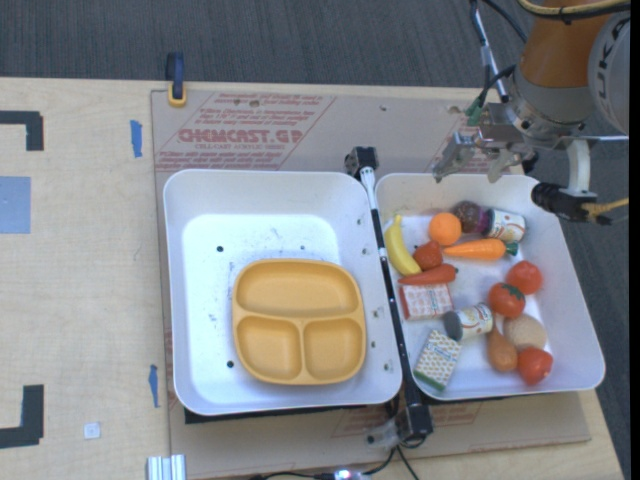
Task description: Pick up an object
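Note:
The right bin [583, 318] holds several toy foods: a banana [402, 248], an orange [445, 228], a carrot [476, 250], a purple eggplant [468, 214], tomatoes [525, 276], a small can [472, 321] and a green-and-white carton [436, 360]. My gripper [468, 171] hangs over the far rim of this bin, up and left of the orange, apart from all the items. Its fingers stand open with nothing between them.
The left bin [200, 268] carries a yellow divided tray [298, 320]. A black bracket [361, 160] sits at the far end of the seam between the bins. Cables run from the arm [565, 38] at the upper right.

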You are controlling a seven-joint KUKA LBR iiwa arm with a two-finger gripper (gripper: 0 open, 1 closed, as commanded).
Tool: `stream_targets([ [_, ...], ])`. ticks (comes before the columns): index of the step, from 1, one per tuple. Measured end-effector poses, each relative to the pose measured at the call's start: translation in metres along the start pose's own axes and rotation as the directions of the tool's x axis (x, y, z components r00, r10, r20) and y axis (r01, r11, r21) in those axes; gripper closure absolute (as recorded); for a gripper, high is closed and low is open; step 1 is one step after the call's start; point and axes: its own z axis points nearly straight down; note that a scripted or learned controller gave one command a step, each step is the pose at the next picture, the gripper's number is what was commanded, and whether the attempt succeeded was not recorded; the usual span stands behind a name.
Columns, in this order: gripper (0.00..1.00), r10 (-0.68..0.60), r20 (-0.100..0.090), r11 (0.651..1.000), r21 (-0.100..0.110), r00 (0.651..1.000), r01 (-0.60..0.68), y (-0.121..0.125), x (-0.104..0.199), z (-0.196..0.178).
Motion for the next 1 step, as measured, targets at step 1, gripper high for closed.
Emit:
stream_targets([
  [1,0.0,0.0,0.0,1.0,-0.002,1.0,0.0,-0.0425,-0.0259,0.1328],
])
